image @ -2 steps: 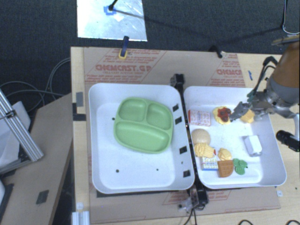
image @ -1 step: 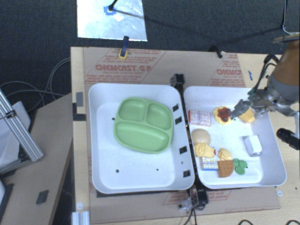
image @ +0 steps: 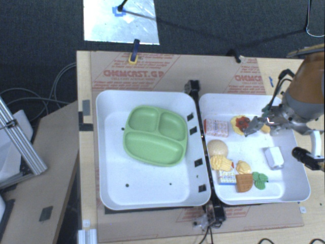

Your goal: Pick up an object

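Plastic, smooth and pale green, makes up the divided plate [image: 155, 135] lying in the left bin [image: 109, 187]; it is a rounded rectangle with three shallow compartments. Both bins are glossy white trays with rounded corners, set side by side on a worktop [image: 152, 70] covered with printed brown cardboard.

The right bin [image: 294, 187] carries a scatter of small toy foods. Near its upper left lies a flat white packet with red print [image: 217, 127]. Below that sit a round beige bun-like piece [image: 218, 147], a knobbly yellow piece [image: 221, 162], a small printed card [image: 227, 177], a second yellow lump [image: 243, 166], a brown block [image: 244, 182] and a green leafy bit [image: 260, 180]. Further right lies a small white rectangular block [image: 274, 157].

A yellow-and-red item [image: 240, 123] rests near the top of this bin, and the jaws [image: 252, 127] sit right at its right edge. Whether they are parted or closed on it cannot be told from this angle.

The arm [image: 307, 93] reaches in from the right, its orange band above the grey wrist, angled down and leftward toward that item.
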